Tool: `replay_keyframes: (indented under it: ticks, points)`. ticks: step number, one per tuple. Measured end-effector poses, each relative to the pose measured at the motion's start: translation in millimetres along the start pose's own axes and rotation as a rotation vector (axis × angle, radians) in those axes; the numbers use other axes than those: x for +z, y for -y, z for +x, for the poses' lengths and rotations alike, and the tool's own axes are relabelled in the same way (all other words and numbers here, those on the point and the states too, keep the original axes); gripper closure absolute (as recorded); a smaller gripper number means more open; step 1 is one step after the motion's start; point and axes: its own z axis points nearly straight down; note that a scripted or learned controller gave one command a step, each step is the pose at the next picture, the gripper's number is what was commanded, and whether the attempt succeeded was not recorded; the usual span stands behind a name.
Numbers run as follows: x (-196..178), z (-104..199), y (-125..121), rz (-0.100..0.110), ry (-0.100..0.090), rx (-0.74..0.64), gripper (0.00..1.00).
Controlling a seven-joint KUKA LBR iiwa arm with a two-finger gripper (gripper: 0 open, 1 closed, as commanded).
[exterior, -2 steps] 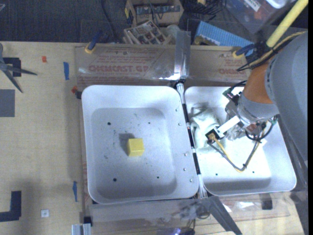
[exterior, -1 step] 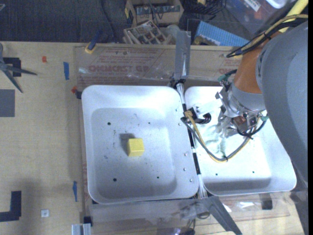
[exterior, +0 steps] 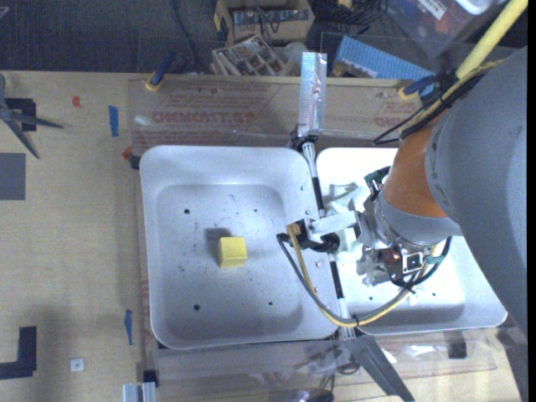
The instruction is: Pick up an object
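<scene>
A small yellow block [exterior: 233,251] lies on the floor of the left white bin [exterior: 164,167], a little left of its middle. My gripper [exterior: 373,266] hangs low over the left part of the right white bin [exterior: 479,306], beneath the grey wrist and the orange band. It is well to the right of the yellow block, across the divide between the bins. The arm's body hides much of the right bin's floor, and I cannot make out any object under the gripper.
Cables loop from the wrist over the shared rim between the bins [exterior: 322,249]. A metal bracket [exterior: 313,90] stands upright behind the bins. Cardboard and clutter lie at the back, and the wooden bench [exterior: 67,249] extends to the left.
</scene>
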Motion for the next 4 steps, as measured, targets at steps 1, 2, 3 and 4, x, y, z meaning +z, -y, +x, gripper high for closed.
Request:
replay_keyframes:
  ticks: [1,2,3,4]
  points:
    - [0.0,0.0,-0.1,0.000,0.000,0.000,0.00]
    - [2.5,16.4,74.9,-0.003,-0.005,0.004,0.00]
    - [96.8,111.5,84.5,-0.003,-0.016,-0.109,0.00]
    - [85.7,112.6,82.3,-0.004,-0.020,-0.103,1.00]
